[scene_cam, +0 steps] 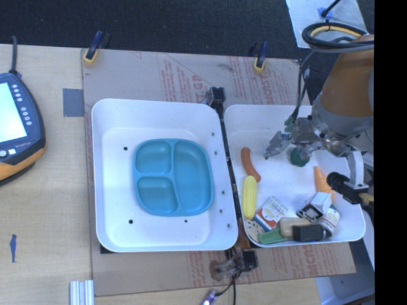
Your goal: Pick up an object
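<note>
Gripper (287, 146) lowered into right bin (267, 118), finger state not discernible, small dark green round object (299, 157) seen just beside it, hot dog (250, 162) and corn cob (248, 196) laid nearby, blue divided plate (173, 176) set in left bin (108, 170)
</note>
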You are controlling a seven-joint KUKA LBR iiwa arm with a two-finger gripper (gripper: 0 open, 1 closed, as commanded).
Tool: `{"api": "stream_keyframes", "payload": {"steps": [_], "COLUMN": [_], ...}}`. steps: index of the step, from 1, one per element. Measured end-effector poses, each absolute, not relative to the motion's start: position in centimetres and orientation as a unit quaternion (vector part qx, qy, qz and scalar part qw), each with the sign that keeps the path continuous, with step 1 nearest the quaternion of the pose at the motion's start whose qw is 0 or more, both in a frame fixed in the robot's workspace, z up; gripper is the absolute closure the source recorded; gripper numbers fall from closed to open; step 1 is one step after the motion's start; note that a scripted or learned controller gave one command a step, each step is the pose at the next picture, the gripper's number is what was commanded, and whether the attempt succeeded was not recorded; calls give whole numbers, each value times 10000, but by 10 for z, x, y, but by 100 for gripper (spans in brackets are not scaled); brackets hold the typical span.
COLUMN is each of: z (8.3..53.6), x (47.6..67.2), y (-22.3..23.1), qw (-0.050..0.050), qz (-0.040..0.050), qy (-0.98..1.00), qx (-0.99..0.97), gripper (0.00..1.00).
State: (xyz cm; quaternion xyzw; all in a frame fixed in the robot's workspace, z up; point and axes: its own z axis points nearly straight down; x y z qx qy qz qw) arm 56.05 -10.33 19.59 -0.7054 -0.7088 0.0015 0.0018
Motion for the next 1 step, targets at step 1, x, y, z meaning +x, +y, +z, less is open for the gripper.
{"api": "stream_keyframes", "payload": {"steps": [1], "z": [205], "x": [621], "y": [-194], "qw": [5], "qz": [11], "qy": [-7077], "qx": [-7066], "gripper": [0]}}
